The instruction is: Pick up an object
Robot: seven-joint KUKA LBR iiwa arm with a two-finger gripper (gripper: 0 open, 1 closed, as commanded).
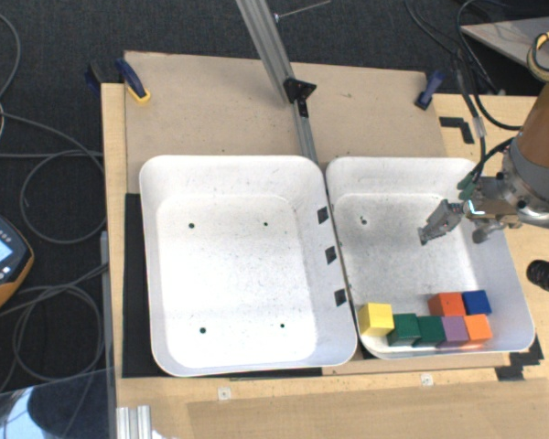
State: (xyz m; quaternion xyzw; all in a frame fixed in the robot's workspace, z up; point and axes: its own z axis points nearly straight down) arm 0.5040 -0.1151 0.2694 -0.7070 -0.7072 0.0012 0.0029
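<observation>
Several coloured blocks lie along the front edge of the right bin (393, 199): a yellow block (377, 317), a green block (404, 327), a darker green block (430, 329), a purple block (455, 329), an orange block (477, 326), a red-orange block (450, 304) and a blue block (476, 301). My gripper (456, 231) hangs over the right bin's middle right, behind the blocks and apart from them. It is open, and nothing is between its fingers.
The left bin (165, 199) sits beside the right one on the wooden bench. A slanted metal rod (274, 44) comes down to the gap between the bins at the back. Blue clamps (133, 79) hold the board's rear corners. Cables lie on the floor at left.
</observation>
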